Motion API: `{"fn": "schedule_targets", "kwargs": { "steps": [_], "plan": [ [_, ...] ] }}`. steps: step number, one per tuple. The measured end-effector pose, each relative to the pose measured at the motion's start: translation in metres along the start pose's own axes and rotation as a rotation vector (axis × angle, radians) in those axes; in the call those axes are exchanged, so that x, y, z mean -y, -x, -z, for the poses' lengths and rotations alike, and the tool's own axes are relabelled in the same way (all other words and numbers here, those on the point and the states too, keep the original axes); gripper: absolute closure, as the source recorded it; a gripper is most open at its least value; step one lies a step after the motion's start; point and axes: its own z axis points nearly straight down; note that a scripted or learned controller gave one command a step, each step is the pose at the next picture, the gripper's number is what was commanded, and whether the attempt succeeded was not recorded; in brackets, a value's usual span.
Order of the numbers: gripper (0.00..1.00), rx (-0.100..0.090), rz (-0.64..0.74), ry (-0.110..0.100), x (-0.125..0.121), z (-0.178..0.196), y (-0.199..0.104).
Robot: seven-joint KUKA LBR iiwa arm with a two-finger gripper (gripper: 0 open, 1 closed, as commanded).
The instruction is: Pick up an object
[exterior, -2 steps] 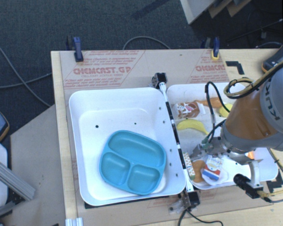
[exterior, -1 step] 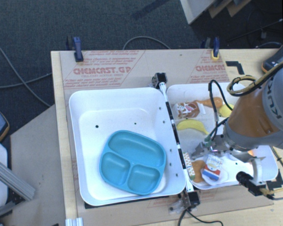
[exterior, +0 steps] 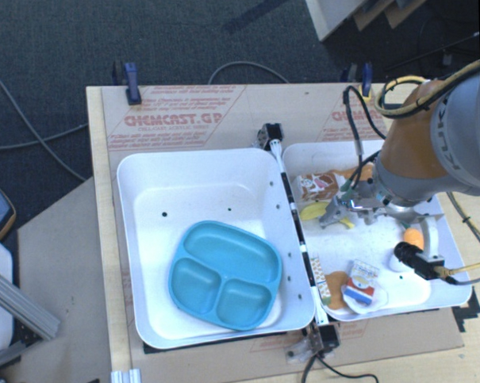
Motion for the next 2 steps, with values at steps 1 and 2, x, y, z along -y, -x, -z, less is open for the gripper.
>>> {"fn": "schedule_targets", "kwargs": {
  "steps": [1,2],
  "plan": [
    [0.0,0.0,-0.002,-0.005,-0.0701,-0.0396,0.0331],
    [1.0,0.0,-0.002,-0.01,-0.0676,-0.0297,0.0318]
  ]
}}
